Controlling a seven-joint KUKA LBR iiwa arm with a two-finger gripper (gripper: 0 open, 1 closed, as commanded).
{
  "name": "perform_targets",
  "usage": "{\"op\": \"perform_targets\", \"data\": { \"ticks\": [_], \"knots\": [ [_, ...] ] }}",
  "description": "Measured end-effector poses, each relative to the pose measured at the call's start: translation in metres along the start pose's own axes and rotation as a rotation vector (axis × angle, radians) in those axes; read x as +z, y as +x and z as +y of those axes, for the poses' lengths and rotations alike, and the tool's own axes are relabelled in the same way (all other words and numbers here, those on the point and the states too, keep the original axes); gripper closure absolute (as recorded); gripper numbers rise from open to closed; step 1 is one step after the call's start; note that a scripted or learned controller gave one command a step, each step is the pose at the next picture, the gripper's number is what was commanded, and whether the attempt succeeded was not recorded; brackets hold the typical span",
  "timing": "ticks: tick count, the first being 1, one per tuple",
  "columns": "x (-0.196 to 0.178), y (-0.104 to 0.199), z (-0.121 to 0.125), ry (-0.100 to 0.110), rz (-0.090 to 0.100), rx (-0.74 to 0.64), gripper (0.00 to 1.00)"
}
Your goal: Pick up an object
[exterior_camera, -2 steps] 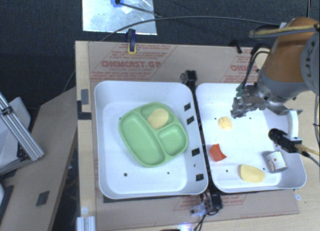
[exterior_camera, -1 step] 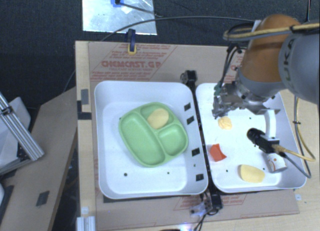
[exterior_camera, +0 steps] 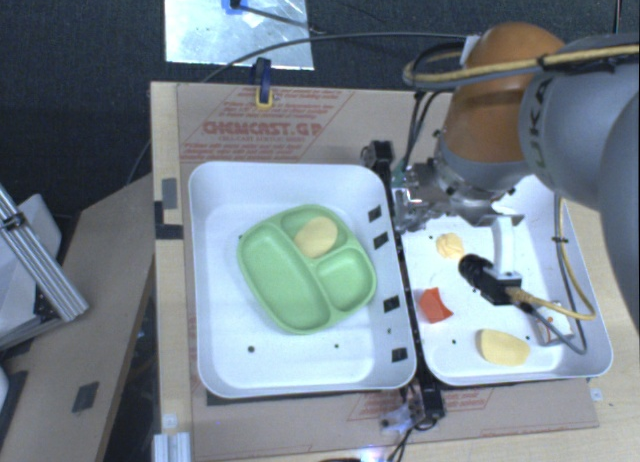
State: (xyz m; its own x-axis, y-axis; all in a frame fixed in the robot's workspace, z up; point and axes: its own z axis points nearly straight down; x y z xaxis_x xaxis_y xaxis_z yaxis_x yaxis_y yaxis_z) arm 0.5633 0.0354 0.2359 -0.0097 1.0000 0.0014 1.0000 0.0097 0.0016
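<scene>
Gripper (exterior_camera: 408, 202) sits low at the top-left corner of the right bin (exterior_camera: 455, 358); can't tell how far open it is or whether it holds anything.
Small yellow lump (exterior_camera: 449, 245) just beside gripper, pale, roundish, no clear long axis. Red wedge (exterior_camera: 433, 304) below it. Yellow oblong piece (exterior_camera: 503, 347) near front, long axis left-right, right end slightly lower. Left bin (exterior_camera: 230, 350): green divided plate (exterior_camera: 285, 285), yellow chunk (exterior_camera: 318, 237) in top compartment.

Far end of the right bin (exterior_camera: 455, 345) was covered by the arm (exterior_camera: 560, 100), arm itself was cut off at the right edge, aluminium rail (exterior_camera: 40, 260) ran past the left edge, dark specks (exterior_camera: 250, 348) in the left bin (exterior_camera: 215, 280) were too small to identify.
</scene>
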Motion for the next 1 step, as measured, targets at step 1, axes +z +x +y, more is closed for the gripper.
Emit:
{"op": "perform_targets", "data": {
  "ticks": [1],
  "knots": [
    [0.0132,0.0535,-0.0073,0.002,0.001,0.000,1.00]
  ]
}}
